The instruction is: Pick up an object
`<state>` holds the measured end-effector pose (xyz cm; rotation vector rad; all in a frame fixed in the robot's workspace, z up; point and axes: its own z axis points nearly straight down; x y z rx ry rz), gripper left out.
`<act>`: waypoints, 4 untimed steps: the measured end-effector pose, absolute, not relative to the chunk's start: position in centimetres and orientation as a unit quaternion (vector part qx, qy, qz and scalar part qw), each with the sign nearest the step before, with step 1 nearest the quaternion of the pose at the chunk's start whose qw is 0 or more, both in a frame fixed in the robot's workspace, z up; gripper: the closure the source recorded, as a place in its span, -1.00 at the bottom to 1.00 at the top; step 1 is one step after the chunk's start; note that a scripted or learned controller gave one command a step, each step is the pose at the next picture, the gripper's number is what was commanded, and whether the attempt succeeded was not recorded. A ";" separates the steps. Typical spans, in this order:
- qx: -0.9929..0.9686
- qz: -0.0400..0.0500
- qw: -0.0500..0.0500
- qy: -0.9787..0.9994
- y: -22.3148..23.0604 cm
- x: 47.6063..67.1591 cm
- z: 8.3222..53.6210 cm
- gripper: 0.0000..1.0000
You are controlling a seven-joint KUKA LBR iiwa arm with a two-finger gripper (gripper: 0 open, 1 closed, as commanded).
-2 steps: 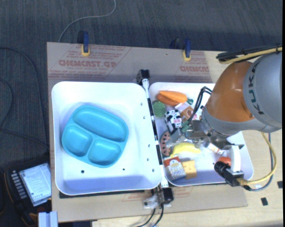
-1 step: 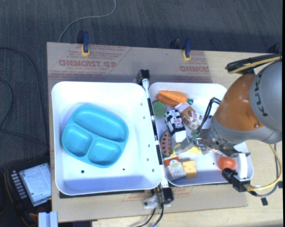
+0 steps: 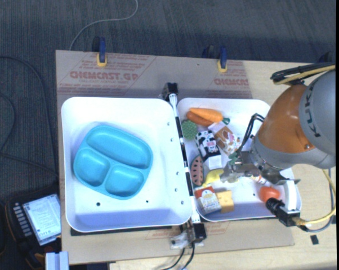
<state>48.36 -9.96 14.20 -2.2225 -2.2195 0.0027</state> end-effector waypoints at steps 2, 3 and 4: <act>-0.707 -0.002 -0.003 -0.707 -9.6 48.7 9.9 -1.00; -0.707 -0.003 -0.002 -0.707 -9.6 48.7 10.9 1.00; -0.707 -0.002 -0.002 -0.707 -9.6 48.6 10.8 -1.00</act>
